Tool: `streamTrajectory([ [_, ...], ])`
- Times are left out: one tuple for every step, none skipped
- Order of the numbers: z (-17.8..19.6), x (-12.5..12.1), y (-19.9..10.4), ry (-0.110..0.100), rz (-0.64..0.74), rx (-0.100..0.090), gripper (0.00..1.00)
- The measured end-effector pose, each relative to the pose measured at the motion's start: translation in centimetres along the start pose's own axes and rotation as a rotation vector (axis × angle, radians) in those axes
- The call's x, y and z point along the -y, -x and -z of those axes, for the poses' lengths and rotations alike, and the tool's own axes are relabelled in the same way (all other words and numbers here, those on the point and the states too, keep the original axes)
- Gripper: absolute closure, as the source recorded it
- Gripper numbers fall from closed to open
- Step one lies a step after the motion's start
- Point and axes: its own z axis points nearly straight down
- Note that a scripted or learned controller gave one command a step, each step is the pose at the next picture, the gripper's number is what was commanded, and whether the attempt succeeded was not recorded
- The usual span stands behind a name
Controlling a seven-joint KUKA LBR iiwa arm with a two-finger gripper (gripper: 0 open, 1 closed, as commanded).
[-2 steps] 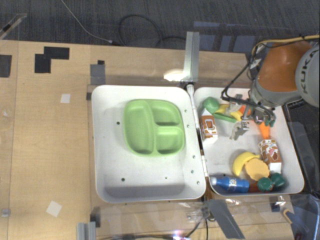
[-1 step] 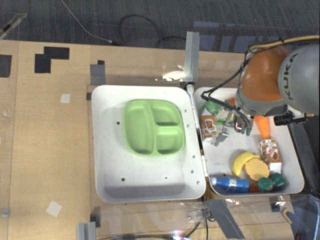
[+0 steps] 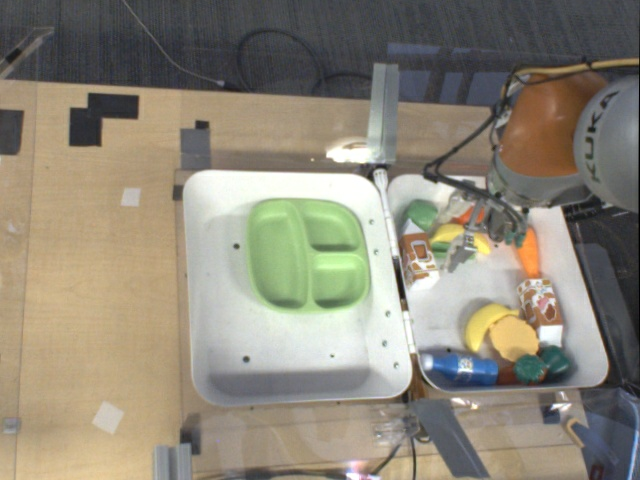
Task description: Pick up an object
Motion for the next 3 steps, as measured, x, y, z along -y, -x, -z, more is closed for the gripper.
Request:
streamTrajectory([
  [-2.85, -0.59, -1.13, -0.009, -0.278, 0.011, 0.00],
  [-2.74, -0.22, -2.05, -0.009, -0.409, 0.019, 0.00],
  [-2.72, -0.31, -2.08, -0.013, -0.418, 0.020, 0.00],
])
